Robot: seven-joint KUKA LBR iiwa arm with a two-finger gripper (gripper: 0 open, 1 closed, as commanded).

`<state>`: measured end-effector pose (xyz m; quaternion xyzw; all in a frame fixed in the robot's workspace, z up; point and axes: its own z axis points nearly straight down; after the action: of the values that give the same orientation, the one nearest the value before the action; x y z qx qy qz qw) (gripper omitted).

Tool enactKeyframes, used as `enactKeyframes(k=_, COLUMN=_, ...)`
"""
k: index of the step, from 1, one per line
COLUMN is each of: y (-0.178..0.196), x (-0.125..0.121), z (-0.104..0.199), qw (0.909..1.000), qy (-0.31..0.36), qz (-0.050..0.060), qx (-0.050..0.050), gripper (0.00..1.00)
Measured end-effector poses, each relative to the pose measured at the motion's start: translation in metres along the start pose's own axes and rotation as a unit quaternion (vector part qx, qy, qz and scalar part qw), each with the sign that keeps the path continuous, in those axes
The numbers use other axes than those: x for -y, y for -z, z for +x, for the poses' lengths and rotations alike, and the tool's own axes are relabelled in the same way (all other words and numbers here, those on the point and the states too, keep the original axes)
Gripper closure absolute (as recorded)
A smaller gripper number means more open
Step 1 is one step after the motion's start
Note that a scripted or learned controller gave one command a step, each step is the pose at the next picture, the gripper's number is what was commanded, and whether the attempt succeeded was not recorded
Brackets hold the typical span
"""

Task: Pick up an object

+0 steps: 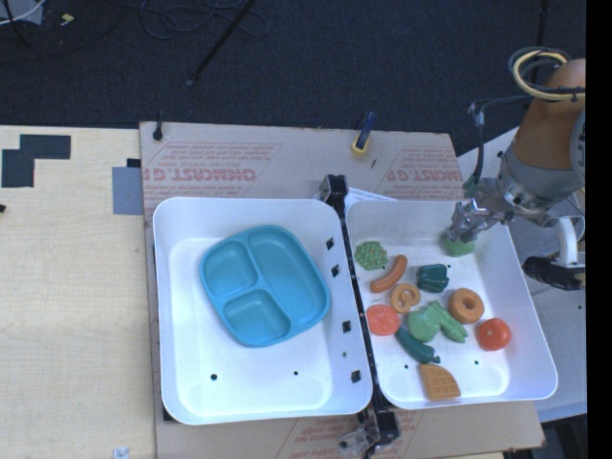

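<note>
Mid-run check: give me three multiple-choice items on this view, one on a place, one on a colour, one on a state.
1. Where does the divided plastic plate lie?
A. left white bin
B. right white bin
C. on the cardboard

2. What colour is that plate?
A. red
B. light blue
C. yellow

3. How does the gripper stand in relation to the small green toy piece at the right bin's far edge?
A. over the left bin
B. high above the bench, away from both bins
C. low, right at the green piece

Answers: 1 A, the plate sits alone in the left bin. 2 B, it is light blue all over. 3 C, the gripper is down at the green piece; whether it grips it cannot be seen.
</note>
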<state>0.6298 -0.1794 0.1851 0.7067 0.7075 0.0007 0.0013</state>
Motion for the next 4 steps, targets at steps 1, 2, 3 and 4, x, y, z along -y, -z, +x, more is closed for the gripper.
enactKeyframes(k=1, y=0.046, x=-0.001, z=-0.002, qw=1.0, qy=0.0, qz=0.0, qx=0.0, gripper=1.0)
enactKeyframes(k=2, y=0.034, x=-0.005, z=0.05, qw=1.0, qy=0.001, qz=0.003, qx=-0.002, gripper=1.0)
enactKeyframes(k=3, y=0.027, x=-0.003, z=0.108, qw=1.0, qy=0.002, qz=0.004, qx=-0.002, gripper=1.0)
enactKeyframes(k=4, y=0.023, x=-0.004, z=0.162, qw=1.0, qy=0.002, qz=0.003, qx=-0.002, gripper=1.0)
